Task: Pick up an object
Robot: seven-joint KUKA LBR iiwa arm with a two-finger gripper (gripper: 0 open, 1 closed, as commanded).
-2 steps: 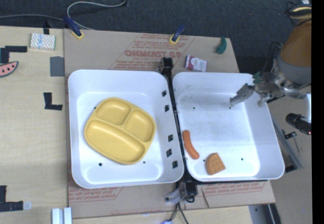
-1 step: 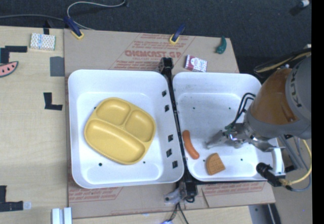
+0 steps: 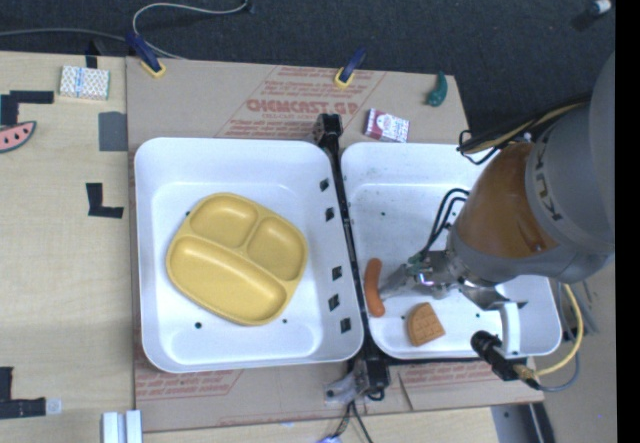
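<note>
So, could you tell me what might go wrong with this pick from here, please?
The gripper sits low in the right white bin, beside the orange sausage-shaped piece, which lies close to the bin's left wall, so fingers might hit that wall. The tan biscuit-like piece lies nearby and could get nudged.

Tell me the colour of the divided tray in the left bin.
Yellow: the divided tray is plain yellow, seen clearly in the camera view.

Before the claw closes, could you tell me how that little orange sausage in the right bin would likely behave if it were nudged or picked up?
The sausage looks rounded and slim, so it would probably roll sideways. Its smooth skin may slip between fingers. It seems small, so likely light.
</note>
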